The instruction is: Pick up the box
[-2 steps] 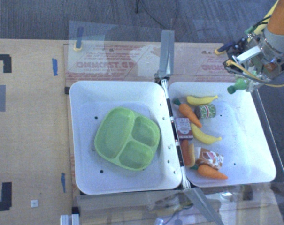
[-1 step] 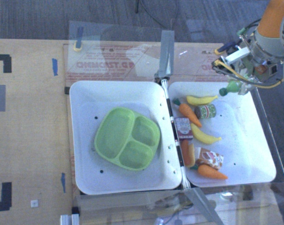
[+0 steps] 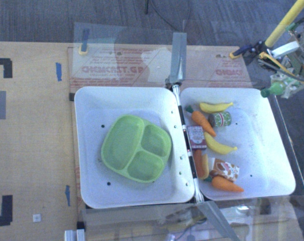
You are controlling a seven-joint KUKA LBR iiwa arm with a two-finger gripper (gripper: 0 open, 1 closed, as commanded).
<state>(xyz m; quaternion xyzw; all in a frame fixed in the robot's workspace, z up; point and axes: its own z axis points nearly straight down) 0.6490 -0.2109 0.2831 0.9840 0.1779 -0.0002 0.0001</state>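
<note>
Box (image 3: 196,137) sits by carrot (image 3: 203,123) on right bin's (image 3: 272,134) left wall; pincer (image 3: 287,82) off top-right, can't tell its state.

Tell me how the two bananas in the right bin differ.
The upper banana lies near the bin's far side, almost level; the lower banana lies mid-bin, slanting down to the right. The upper one looks shorter; the lower one looks longer. The upper one sits just above the small can; the lower just below it. Both are yellow and curved.

Robot lab, taped bench (image 3: 31,149), paired white bins (image 3: 86,102)
</note>
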